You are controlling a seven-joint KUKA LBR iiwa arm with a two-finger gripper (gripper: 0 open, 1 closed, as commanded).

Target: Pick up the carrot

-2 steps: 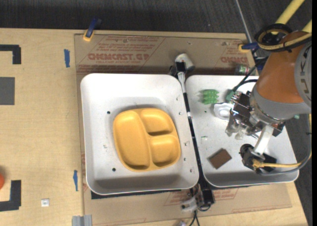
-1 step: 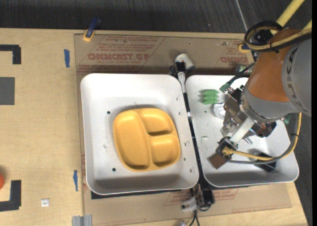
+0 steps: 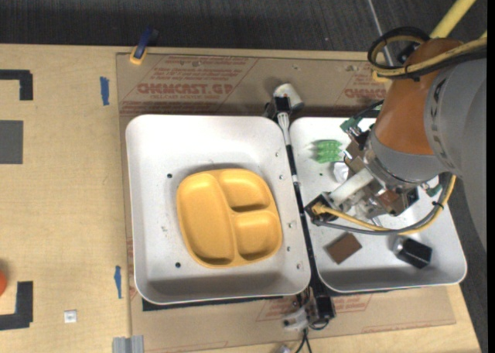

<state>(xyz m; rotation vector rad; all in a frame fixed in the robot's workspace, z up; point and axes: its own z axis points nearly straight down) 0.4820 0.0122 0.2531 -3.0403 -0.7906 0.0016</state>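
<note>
Green tuft (image 3: 326, 150) in the right bin (image 3: 445, 262) lies left-right beside the gripper (image 3: 362, 198) — you cannot tell the carrot's axis, nor the grip.

Single fixed camera looked down at slant on desk (image 3: 62, 189); both bins in frame, end effector (image 3: 371, 197) right of centre.

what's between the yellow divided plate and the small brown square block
In the camera view, the black divider strip where the two white bins meet lies between the yellow divided plate and the small brown square block.
</note>
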